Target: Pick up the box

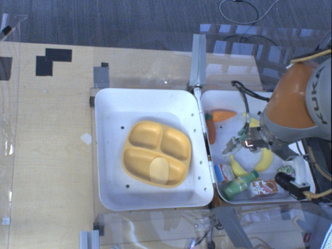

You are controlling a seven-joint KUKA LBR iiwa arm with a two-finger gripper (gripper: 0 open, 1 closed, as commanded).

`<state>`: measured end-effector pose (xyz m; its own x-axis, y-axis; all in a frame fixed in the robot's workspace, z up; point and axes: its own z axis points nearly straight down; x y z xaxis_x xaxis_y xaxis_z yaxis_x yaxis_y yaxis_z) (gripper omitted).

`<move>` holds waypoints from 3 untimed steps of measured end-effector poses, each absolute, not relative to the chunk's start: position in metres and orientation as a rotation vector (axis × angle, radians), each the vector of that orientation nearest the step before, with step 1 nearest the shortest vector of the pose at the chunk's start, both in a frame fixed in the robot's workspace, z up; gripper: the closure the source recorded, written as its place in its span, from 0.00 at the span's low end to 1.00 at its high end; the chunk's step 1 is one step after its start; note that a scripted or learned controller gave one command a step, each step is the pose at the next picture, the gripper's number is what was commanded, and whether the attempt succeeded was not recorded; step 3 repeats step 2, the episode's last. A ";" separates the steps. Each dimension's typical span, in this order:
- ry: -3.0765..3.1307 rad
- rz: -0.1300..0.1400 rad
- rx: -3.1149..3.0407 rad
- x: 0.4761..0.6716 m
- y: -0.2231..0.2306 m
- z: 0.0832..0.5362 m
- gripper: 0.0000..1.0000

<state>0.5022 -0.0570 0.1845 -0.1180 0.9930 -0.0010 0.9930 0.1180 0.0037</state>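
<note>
The box (265,188) is a small red and white carton lying flat at the front of the right bin (224,104), just right of a green bottle (238,184). My gripper (236,142) hangs over the middle of that bin, above and to the left of the box and apart from it. Its fingers are open with nothing between them. The grey arm with its orange band (293,100) covers the bin's right side.
A banana (263,161) lies under the gripper, and a carrot (224,115) and a red stick (210,131) lie at the back left. A small red packet (225,171) sits by the bottle. The left bin (111,139) holds a yellow divided plate (155,152).
</note>
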 end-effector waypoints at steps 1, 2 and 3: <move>2.471 0.006 1.930 0.504 -0.031 0.220 0.00; 2.552 0.005 1.826 0.488 -0.009 0.185 0.00; 2.552 0.005 1.826 0.488 -0.009 0.185 0.00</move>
